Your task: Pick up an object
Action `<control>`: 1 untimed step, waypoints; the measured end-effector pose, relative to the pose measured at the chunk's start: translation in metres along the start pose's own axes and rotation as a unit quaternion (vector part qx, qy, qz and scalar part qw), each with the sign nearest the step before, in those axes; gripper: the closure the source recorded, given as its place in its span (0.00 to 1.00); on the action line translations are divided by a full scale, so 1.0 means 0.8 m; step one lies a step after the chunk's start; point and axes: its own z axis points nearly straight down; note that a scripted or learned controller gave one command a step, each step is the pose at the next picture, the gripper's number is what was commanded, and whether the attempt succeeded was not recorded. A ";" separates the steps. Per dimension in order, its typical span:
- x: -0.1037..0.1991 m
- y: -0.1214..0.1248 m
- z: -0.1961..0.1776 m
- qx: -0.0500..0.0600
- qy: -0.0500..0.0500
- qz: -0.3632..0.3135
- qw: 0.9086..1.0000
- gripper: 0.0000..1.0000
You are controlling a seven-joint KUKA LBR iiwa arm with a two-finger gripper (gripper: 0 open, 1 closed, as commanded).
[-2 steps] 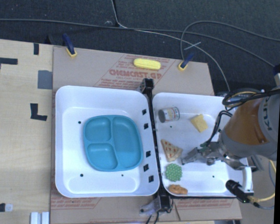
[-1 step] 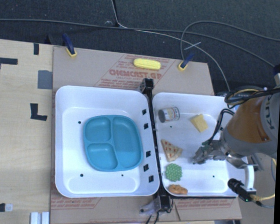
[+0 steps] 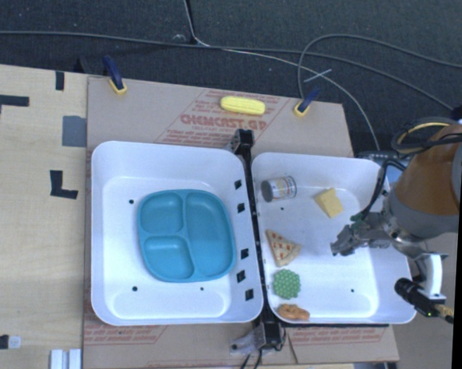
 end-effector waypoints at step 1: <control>-0.010 0.010 -0.062 0.000 0.000 0.000 1.000 1.00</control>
